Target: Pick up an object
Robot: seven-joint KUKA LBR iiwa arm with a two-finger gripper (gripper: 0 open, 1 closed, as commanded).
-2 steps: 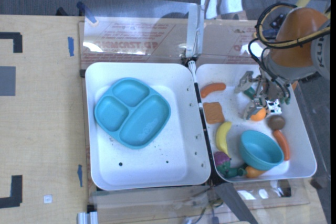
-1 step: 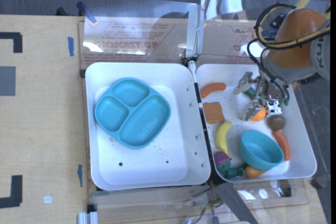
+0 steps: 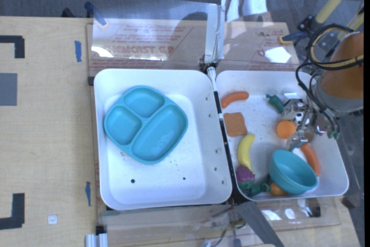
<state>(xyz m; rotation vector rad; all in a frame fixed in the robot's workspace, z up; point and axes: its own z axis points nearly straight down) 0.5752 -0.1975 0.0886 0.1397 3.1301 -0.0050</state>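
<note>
Bench (image 3: pixel 40 124) pale wood, blue tape marks; grey floor beyond; gripper (image 3: pixel 300 124) opening unclear.

Single fixed camera, overhead, slanted view of the bench.

The camera looks down from above the near side of the bench (image 3: pixel 40 124), tilted toward the far side, where dark floor runs along the top of the frame. It stands at moderate range: both white bins sit whole in frame, the left bin (image 3: pixel 110 182) near centre and the right bin (image 3: pixel 335 173) toward the right edge. The arm (image 3: pixel 341 75) enters from the right. Bare bench surface fills the left of the frame.
</note>
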